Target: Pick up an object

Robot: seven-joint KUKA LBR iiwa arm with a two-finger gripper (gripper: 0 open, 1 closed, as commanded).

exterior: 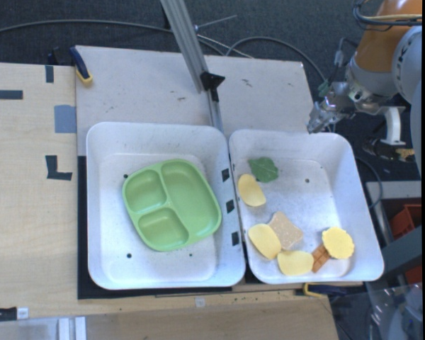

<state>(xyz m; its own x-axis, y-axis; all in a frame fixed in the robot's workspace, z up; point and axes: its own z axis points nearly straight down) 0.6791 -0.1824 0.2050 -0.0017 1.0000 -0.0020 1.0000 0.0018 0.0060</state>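
The arm came in from the upper right of the frame, its orange band high in the corner, and the gripper [323,115] hung just outside the far right corner of the right bin [354,163], above the rim rather than over the contents. It was too small and dark against the cables for me to tell whether it was apart or together, and I saw nothing between its tips.

Nothing had been picked yet, by my reading. Everything that could be taken lay on the floor of the right bin: a green leafy piece [263,168] near the upper left of that bin, a yellow piece [251,190] just below it, a tan square slab [286,231] lower down with a second yellow piece [265,241] touching its left side, a third yellow piece [295,263] at the bottom edge, a small orange-brown stick [319,256] beside it, and a yellow frilled round [338,243] toward the lower right.

The left bin [95,190] held a green divided tray [171,204], lying flat.

So the whole job remained: move in over a piece, descend, close, lift.
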